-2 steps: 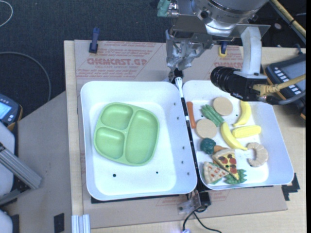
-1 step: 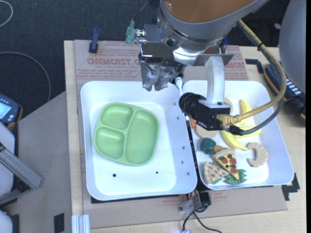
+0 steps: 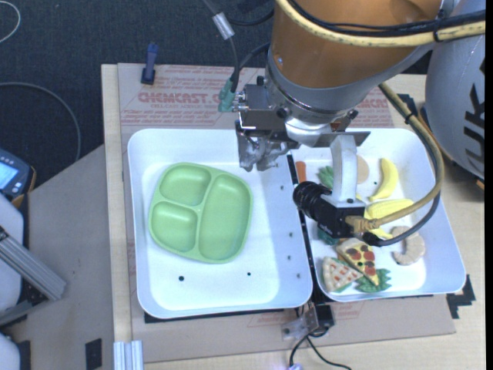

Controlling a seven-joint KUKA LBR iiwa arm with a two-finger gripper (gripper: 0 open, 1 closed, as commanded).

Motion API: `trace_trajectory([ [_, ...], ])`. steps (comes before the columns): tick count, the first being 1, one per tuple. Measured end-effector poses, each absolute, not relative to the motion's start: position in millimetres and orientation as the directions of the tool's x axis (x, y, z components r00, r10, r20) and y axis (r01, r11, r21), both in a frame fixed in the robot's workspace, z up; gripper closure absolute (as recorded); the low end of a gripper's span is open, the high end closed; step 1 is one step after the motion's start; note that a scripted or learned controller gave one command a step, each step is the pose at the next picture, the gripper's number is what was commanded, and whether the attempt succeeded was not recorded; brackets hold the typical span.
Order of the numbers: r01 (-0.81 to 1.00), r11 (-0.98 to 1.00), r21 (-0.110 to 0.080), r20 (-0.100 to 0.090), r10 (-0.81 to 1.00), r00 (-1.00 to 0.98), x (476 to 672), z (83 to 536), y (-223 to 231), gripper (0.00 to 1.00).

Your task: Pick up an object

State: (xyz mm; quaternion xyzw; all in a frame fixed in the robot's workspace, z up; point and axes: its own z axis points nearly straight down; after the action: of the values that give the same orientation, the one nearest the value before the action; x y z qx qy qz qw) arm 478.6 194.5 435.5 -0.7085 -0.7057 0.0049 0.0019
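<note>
Starting at the left: both bins sit on a brown cardboard sheet (image 3: 123,299) with red print along its far edge, and there's a small blue clip (image 3: 149,62) near its far left corner.

The left bin (image 3: 269,253) has just one item in it, a light green divided plate (image 3: 202,213) with three compartments. It lies flat, a bit left of the middle of the bin, with bare white floor around it.

The gripper (image 3: 258,156) hangs over the far right corner of the left bin, just past the plate's far right edge and close to the wall between the two bins. Honestly I can't tell if the claw is wide or narrow from this angle - the big orange and grey arm covers most of it from above.

The right bin (image 3: 445,241) is where the pickable stuff is crowded. There's a little orange piece (image 3: 300,166) by the dividing wall, with something green and leafy (image 3: 326,177) just beside it. A yellow banana (image 3: 390,174) curves along further right. Toward the near side are two pizza slices (image 3: 348,264) touching each other, and a round tan cookie (image 3: 408,250) just to their right - all of it well apart from the gripper.
</note>
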Motion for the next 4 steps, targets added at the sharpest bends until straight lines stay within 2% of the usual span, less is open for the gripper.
trace_trajectory([
  [1,1.0,-0.005,-0.011,-0.004,1.0,0.005,478.4,364,160,1.0],
  [2,1.0,-0.008,-0.016,-0.004,1.0,0.008,476.7,159,89,1.0],
  [3,1.0,0.006,0.006,0.003,1.0,-0.006,479.5,243,152,1.0],
  [4,1.0,-0.001,0.01,0.002,1.0,0.001,480.3,335,131,1.0],
])
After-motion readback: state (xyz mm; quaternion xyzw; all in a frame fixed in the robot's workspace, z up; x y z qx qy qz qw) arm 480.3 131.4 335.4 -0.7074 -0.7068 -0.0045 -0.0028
